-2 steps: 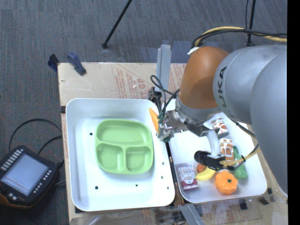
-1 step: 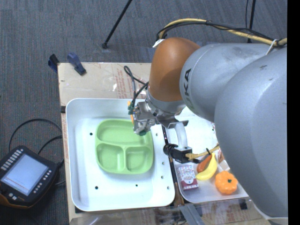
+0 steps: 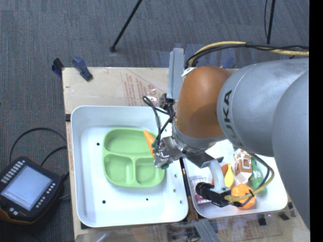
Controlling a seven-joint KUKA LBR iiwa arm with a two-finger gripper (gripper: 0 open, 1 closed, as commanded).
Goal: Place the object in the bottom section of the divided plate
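Grey arm (image 3: 267, 110), frame right, gripper (image 3: 160, 153) poised at green divided plate's (image 3: 132, 158) right rim in left bin (image 3: 86, 135), orange object (image 3: 149, 138) apparently pinched between narrowed fingers, presumably for release into bottom section.

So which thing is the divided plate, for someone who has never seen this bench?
Start at the left bin of the two white ones. The plate lies flat inside it, pale green, with one wide section and two smaller ones. Nothing else in that bin is green or divided.
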